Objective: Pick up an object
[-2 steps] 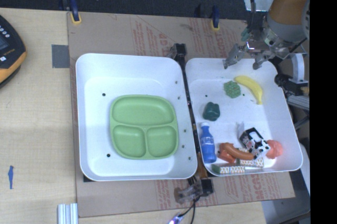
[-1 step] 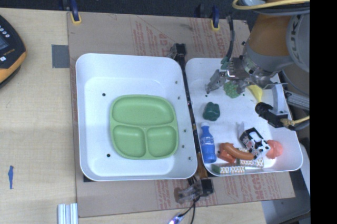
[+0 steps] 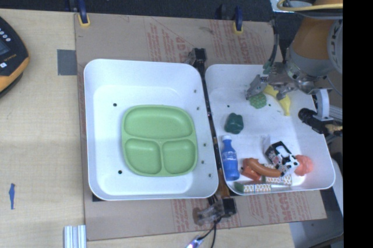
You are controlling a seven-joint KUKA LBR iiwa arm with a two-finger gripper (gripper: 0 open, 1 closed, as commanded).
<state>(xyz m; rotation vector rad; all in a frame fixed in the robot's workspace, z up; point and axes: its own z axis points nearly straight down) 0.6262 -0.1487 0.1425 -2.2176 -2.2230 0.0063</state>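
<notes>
My gripper [image 3: 269,91] is low over the far part of the right bin [image 3: 218,80], with its fingers spread open. A yellow banana-like piece [image 3: 283,102] lies just under and between them, and a small light green object [image 3: 257,101] sits by the left fingertip. I cannot tell whether either one is touched. Nothing is lifted. Nearer the front of that bin lie a dark green lump [image 3: 234,122], a blue bottle [image 3: 229,158], an orange sausage-shaped toy [image 3: 259,168], a black and white object [image 3: 280,154] and a reddish ball [image 3: 303,164].
The left bin [image 3: 99,95] holds a light green divided plate [image 3: 158,140]. A black part [image 3: 315,121] juts in over the right bin's right wall. Clamps [image 3: 83,12] hold the cardboard base at the back. A yellow and black device [image 3: 9,57] lies far left.
</notes>
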